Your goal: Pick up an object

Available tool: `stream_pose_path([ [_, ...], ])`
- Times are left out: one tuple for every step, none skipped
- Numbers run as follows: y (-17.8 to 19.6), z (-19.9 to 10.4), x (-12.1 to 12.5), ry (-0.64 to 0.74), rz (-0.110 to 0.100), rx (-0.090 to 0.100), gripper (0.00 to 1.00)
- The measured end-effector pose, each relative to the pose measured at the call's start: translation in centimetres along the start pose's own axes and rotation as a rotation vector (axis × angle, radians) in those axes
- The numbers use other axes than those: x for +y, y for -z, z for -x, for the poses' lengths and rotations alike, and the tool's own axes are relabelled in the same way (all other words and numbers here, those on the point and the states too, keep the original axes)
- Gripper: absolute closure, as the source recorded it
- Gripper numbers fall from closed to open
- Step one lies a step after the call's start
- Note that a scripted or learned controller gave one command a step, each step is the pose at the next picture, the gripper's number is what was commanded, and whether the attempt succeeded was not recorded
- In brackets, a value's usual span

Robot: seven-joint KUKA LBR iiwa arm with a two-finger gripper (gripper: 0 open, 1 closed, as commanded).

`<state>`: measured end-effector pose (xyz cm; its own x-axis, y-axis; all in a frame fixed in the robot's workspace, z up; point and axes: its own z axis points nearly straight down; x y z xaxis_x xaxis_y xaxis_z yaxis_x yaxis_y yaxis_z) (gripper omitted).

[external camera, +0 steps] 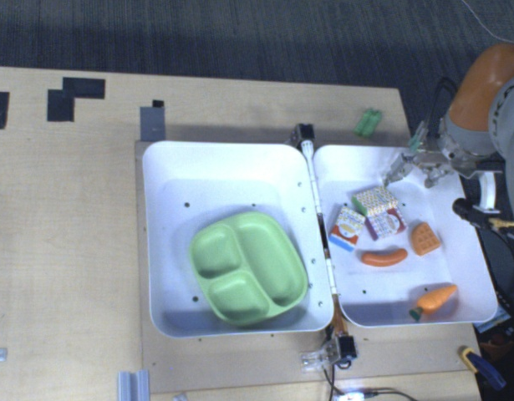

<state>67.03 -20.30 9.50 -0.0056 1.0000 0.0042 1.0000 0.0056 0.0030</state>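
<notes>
Toy food lies in the right bin [482,295]: we see a carrot [435,299], a sausage [384,258], a waffle [424,239] and small boxes [367,214]. Our pincer [414,167] hovers over that bin's far corner, fingers spread, gripping nothing. A green tray [248,266] fills the left bin [169,224]

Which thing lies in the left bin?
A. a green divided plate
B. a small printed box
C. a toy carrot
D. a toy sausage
A: the green divided plate rests alone on the floor of the left bin, while the toy carrot, the toy sausage and the small printed boxes all lie in the right bin.
</notes>
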Motion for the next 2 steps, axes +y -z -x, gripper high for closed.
stream_pose_path([
  [-0.9, -4.7, -8.3, -0.003, 0.001, -0.004, 0.00],
  [-0.8, -10.5, -17.6, -0.005, 0.006, -0.005, 0.00],
])
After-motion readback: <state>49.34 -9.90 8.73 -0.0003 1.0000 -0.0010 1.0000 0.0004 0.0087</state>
